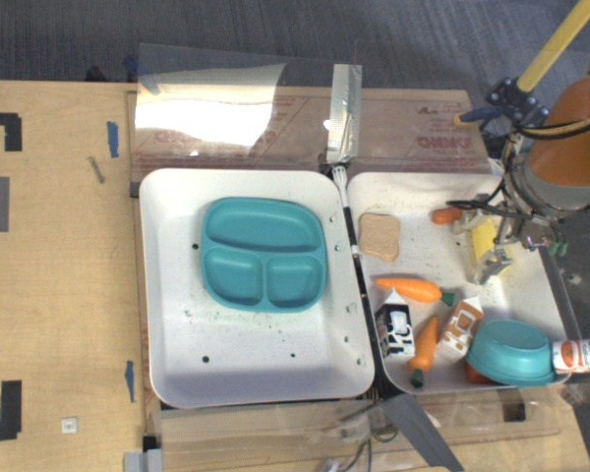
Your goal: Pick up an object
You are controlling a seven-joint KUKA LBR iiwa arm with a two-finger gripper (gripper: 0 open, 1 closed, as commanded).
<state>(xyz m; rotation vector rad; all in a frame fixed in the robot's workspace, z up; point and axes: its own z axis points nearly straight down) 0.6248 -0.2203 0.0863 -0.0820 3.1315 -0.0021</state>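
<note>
Teal bowl at right bin's front, yellow object beside hand, grip unclear

You are looking down from one fixed camera set above the bench, tilted so the far edge sits at the top of the picture. It stands far enough back to take in both white bins whole: the left bin near the middle, the right bin toward the right side. The arm enters your view from the right.
</note>
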